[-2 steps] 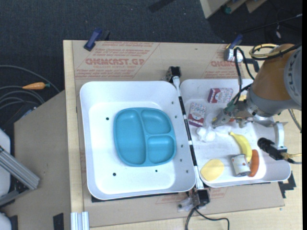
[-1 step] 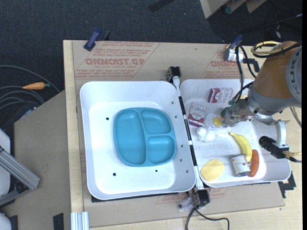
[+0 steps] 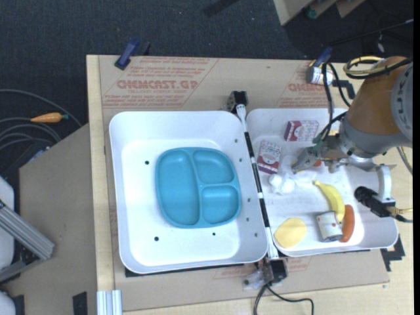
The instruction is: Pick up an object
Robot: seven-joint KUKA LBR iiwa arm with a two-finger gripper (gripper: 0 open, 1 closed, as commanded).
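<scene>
Reaching in from the right, the arm bends low over the right-hand bin, its orange band uppermost and the grey wrist angled down and leftward toward the bin's middle. The gripper sits at the end of that slant, just above the bin floor, its tips pointing left — whether the jaws are released or clenched I cannot tell, since the metal parts blur together there and nothing can be made out between them.

Objects lie scattered around it in the same bin. A crumpled white lump rests just below-left of the gripper, near but seemingly apart from it. A small red-and-white packet lies to the gripper's left, and a similar carton sits above it toward the bin's far wall. Toward the near side lie a banana, a red sausage-shaped piece beside a small metal can, and a yellow rounded item.

The left-hand bin holds a blue divided plate — three compartments, lying flat.
</scene>
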